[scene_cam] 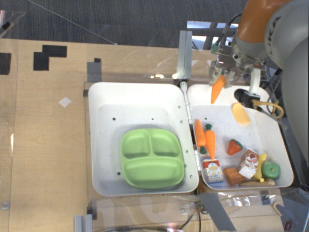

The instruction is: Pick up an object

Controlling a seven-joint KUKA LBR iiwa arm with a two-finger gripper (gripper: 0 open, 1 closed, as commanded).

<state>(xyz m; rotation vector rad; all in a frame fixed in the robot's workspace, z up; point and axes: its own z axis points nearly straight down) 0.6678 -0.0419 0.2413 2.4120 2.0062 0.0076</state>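
Your grey arm (285,37) reaches in from the right, its gripper (218,77) hanging over the far end of the right bin (285,178) with the fingers clamped on the top of an orange toy carrot (217,90), which dangles point-down, clear of the bin floor. In the left bin (101,129) you have one green divided plate (152,158), three compartments, lying flat toward the near side. The right bin carries the rest: two more carrots (205,138) lying side by side against the wall by the divider, making three carrots in all; one pale yellow piece (241,114) near the far right; one red strawberry (234,147) at mid-bin. Along the near edge you can count one small carton (212,170), one brown piece (233,176), one red-and-white packet (248,164), one yellow banana (261,165) and one green round fruit (272,169), crowded together and touching in places. Two bins, side by side on the bench.
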